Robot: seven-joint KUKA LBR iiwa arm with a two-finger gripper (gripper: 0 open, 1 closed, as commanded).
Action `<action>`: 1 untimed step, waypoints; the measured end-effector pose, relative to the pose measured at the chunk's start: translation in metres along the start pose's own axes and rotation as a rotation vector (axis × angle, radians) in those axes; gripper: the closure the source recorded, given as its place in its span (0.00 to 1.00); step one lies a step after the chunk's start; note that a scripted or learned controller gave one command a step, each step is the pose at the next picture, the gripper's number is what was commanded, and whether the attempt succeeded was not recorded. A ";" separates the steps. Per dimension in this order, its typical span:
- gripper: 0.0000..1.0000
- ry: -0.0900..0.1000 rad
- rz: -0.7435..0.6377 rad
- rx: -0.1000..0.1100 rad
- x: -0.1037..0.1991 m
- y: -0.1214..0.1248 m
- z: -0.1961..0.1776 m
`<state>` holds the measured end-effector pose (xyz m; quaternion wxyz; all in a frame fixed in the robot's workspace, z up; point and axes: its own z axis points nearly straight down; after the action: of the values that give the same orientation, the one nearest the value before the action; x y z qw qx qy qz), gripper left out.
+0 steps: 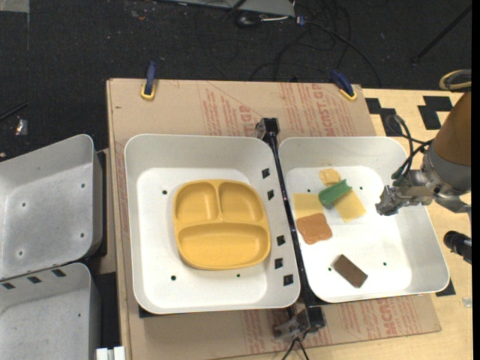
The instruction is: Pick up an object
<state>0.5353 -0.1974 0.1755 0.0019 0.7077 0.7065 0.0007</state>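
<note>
The right bin (420, 268) holds several small items: a green block (334, 193) lying across pale yellow flat pieces (349, 206), a small orange-yellow piece (329, 175) behind it, an orange-brown slab (314, 228) and a dark brown block (349, 270) toward the front. My gripper (390, 201) hangs over the right part of this bin, to the right of the green block and apart from every item. Nothing shows between its tips.
The left bin (150, 276) holds a yellow divided tray (222, 224). A black divider (283, 208) runs between the bins. Grey metal panels (45, 201) lie off the bench to the left. Cables trail at the back.
</note>
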 end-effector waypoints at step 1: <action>1.00 -0.001 -0.004 -0.002 0.002 -0.002 -0.044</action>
<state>0.5329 -0.1953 0.2192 0.0027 0.7063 0.7079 0.0011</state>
